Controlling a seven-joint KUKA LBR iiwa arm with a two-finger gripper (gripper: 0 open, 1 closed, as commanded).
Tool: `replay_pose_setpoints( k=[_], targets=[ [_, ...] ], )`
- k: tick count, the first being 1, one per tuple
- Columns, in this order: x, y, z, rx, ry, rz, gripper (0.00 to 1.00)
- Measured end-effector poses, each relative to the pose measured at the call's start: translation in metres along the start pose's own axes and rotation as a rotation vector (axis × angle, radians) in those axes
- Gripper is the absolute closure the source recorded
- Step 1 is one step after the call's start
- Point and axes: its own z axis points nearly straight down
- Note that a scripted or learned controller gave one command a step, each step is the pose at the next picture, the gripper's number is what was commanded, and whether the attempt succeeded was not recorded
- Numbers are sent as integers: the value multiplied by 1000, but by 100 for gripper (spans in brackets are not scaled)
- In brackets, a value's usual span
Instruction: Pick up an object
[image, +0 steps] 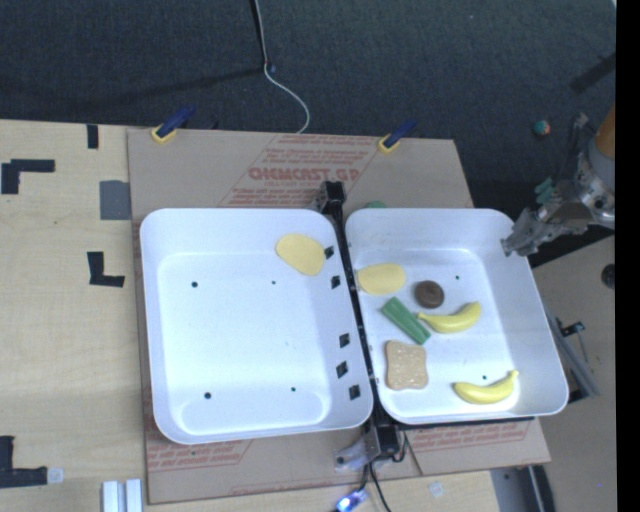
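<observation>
Objects for the pick all lie in the bins; nothing sits in the gripper (517, 243), which hangs at the right bin's (520, 300) upper-right rim, approx 2 o'clock from that bin's centre. Can't tell if it's spread or closed, too small and dark. Arm (590, 190) comes in from 3 o'clock, grey w/ orange band at frame edge.

Nearest things, in right bin: brown round piece (430, 294) near centre, w/ a banana (452, 319) just below it at 5 o'clock. Green block (405, 321) touches that banana's left tip, tilted. Yellow oval piece (381, 278) at 10 o'clock, near the divider. Toast slice (406, 365) at 7 o'clock; second banana (486, 388) at 5 o'clock by the front wall.

Left bin (200, 360): one more yellow oval (301, 254) at its 1 o'clock corner.

Both bins rest on a cardboard sheet (290, 170) on the bench (60, 330).
</observation>
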Motion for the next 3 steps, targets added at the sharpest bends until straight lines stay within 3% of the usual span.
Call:
replay_pose_setpoints(
  k=[1, 2, 3],
  targets=[
    [21, 24, -133, -17, -5, -3, 100],
    [17, -20, -224, -10, -3, 2, 100],
    [26, -66, -244, -2, 0, 2, 100]
  ],
)
